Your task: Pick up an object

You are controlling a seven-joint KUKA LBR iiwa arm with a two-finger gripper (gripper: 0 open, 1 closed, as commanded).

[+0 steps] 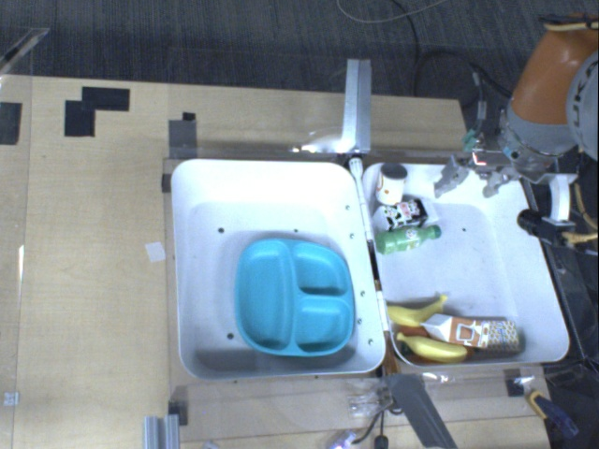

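From my console the biggest things are the two white bins: the left bin (197,251) carries only a blue divided plate (295,297), lying flat, which I judge too broad to pinch easily, so my candidates all sit in the right bin (524,279). The arm (552,82) hangs over that bin's far right corner, and its gripper (473,171) hovers above bare floor with its fingers spread apart and nothing between them. Most of the pieces have ended up against the bin walls: two bananas (421,330) at the near edge, with a brown printed packet (482,332) lying across the nearer one, and a green bottle (405,239) on its side along the divider. Beyond it lie a small black-and-white carton (402,215) and a little white container with a dark cap (390,181). The packet and carton carry print, but it is too small to read.
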